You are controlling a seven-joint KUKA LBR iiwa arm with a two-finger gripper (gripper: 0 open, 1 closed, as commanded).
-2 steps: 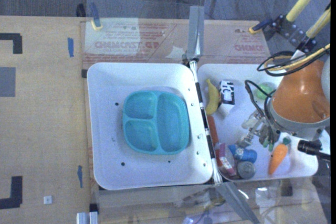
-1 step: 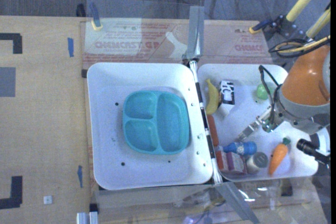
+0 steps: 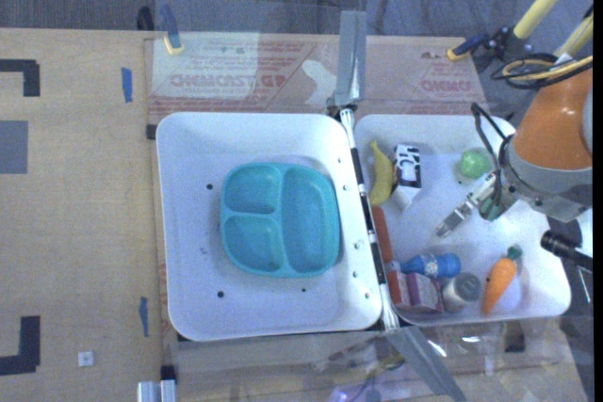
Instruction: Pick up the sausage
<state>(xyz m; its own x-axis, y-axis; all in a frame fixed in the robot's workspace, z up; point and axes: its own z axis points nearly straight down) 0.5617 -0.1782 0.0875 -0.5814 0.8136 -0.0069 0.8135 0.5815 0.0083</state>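
The sausage [image 3: 380, 240] is a thin red-brown stick lying along the left wall of the right bin [image 3: 556, 301], just below a yellow banana [image 3: 380, 176]. My gripper [image 3: 459, 217] hangs over the middle of the right bin, slanting down to the left, about a hand's width to the right of the sausage. Nothing shows in it. The grey arm with its orange band [image 3: 556, 132] reaches in from the right.
In the right bin lie a black and white box [image 3: 407, 167], a green ball [image 3: 474, 165], a blue bottle [image 3: 431, 265], a grey can [image 3: 462, 289] and a carrot [image 3: 499, 282]. A teal divided plate [image 3: 281, 219] sits in the left bin [image 3: 184, 202].
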